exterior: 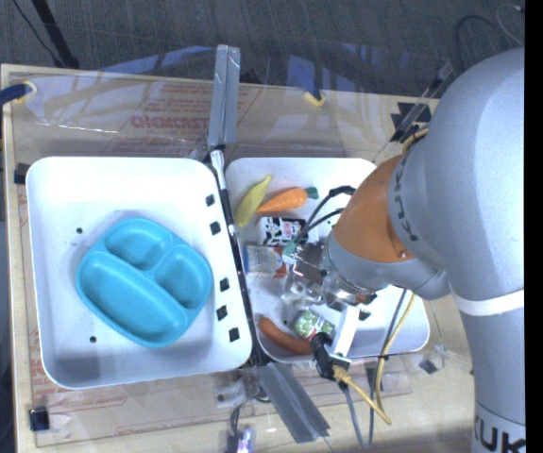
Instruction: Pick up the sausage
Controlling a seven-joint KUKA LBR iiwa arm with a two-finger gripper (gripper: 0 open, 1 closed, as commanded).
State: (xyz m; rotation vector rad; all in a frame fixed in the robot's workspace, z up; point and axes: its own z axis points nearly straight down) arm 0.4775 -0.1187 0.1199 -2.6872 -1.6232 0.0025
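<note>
A pale wooden bench [110,97] with faint red printed lettering along its far edge carries two shallow white plastic bins side by side, and beyond it the floor is dark grey carpet crossed by a few black cables. The left bin [54,253] holds a bright blue three-compartment plastic tray [145,278], lying flat and turned at an angle to the bin's walls. A grey metal bar [222,97] runs back from the divide between the bins, and a row of small black clips marks that shared edge. The right bin [347,170] is crowded: a yellow banana-shaped toy [250,199] lies along its far left side, touching an orange carrot-shaped toy [282,200] with a green tip, and just below them sits a small printed packet [273,239] with red and white markings. The reddish-brown sausage [280,337] lies near the front left corner of the right bin, close to the front wall, partly covered by the arm's end. The grey arm with its orange band [384,225] reaches in from the right and bends down over the middle of this bin. The gripper [311,321] hangs low just above and beside the sausage, with a small green and white item [306,326] at its tip; whether the gripper is spread or closed, and whether it grasps anything, cannot be told from this angle. Yellow and black cables [384,376] trail from the wrist across the bin's front wall.
</note>
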